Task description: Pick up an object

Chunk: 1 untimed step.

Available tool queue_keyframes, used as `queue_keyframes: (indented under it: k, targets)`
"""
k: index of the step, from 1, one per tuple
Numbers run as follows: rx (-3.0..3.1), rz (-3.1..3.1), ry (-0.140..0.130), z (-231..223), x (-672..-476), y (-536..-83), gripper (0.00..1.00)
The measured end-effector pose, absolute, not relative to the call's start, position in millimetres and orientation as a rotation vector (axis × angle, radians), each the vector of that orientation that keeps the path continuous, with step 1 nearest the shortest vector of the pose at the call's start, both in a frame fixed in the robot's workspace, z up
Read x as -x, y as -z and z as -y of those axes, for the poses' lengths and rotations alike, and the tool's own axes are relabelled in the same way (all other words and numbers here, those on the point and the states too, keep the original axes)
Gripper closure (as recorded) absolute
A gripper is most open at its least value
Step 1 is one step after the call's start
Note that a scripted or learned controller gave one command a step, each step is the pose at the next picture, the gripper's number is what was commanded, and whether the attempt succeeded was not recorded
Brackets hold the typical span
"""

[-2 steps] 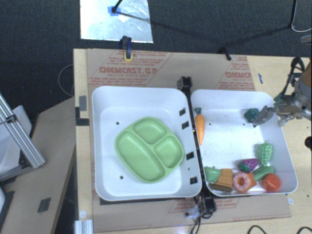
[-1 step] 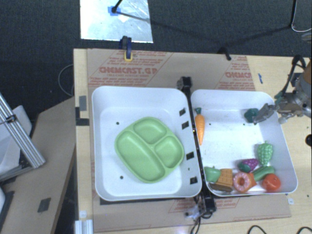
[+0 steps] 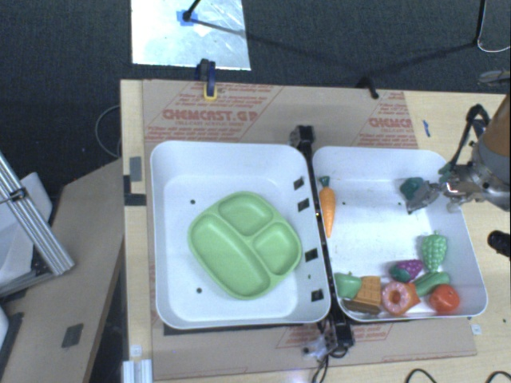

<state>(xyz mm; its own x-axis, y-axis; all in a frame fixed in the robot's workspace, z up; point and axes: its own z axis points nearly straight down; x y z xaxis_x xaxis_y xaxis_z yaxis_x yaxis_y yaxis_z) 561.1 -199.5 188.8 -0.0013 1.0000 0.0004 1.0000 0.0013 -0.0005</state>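
- Two white bins side by side on the bench: left bin (image 3: 172,214), right bin (image 3: 375,174).
- Left bin holds a green divided plate (image 3: 243,244), lying flat, roughly centred, three compartments.
- Right bin: an orange carrot (image 3: 326,206) lies along the left wall, green top toward the far end.
- Cluster in the near part of the right bin: green pepper-like piece (image 3: 346,282) at the left, a tan waffle-like block (image 3: 368,294) touching it, a pink doughnut (image 3: 397,297) just right of that, a purple piece (image 3: 408,270) behind the doughnut, a green stalk-shaped piece (image 3: 433,281) and a red tomato (image 3: 444,297) at the near right corner.
- Green grapes (image 3: 433,250) sit just beyond the cluster, near the right wall.
- Arm enters from the right; gripper (image 3: 421,199) is over the far right part of the right bin.
- A small teal object (image 3: 413,187) sits right at the gripper tip, touching or just beside it. Too small and blurred to tell whether it lies between the fingers; claw state cannot be told.
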Motion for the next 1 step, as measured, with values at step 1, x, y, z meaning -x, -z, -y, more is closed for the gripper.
queue_keyframes:
  k: [1]
  targets:
    - [2.219, 2.223, -0.001, 198.0, -561.0, -147.7, 0.0]
